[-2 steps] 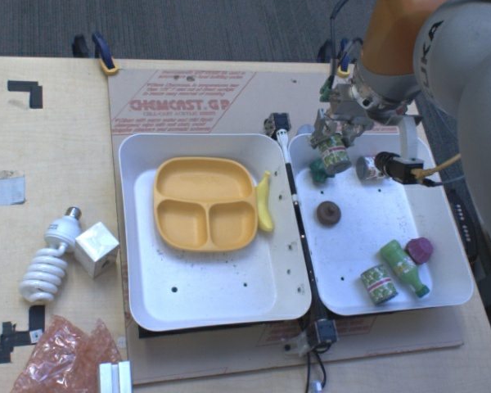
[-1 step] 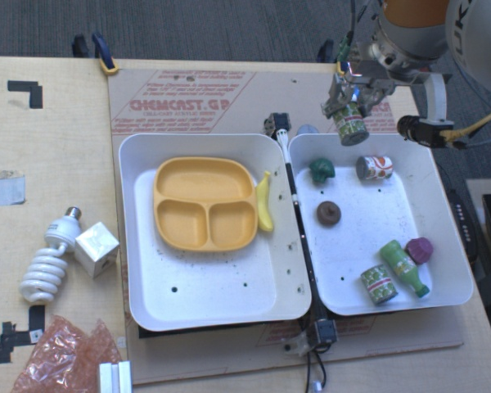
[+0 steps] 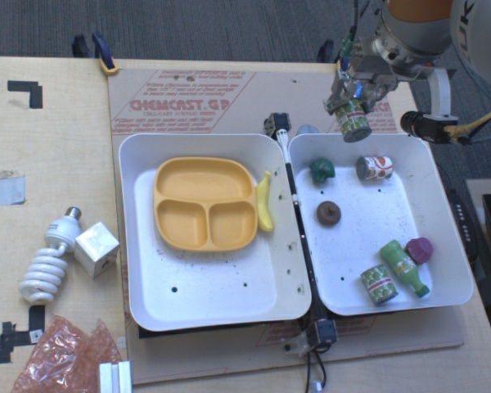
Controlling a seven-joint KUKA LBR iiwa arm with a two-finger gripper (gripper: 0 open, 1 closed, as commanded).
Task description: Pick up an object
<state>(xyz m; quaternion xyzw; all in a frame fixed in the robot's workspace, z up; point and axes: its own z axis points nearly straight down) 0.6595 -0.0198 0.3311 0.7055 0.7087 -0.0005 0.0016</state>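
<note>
My gripper [image 3: 353,109] hangs above the back edge of the right bin [image 3: 442,219], shut on a small green-labelled can [image 3: 354,122] that is held tilted in the air. Below it in the right bin lie a dark green lump [image 3: 322,169], a red and white can [image 3: 375,168] on its side, a brown doughnut [image 3: 329,213], a green bottle [image 3: 404,268], a purple piece [image 3: 420,250] and a second green-labelled can [image 3: 378,285].
The left bin [image 3: 139,219] holds a yellow divided tray [image 3: 204,202] with a banana [image 3: 264,203] at its right side. On the bench to the left lie a spiral light bulb [image 3: 49,256], a white cube [image 3: 96,248] and a reddish plastic bag [image 3: 65,359].
</note>
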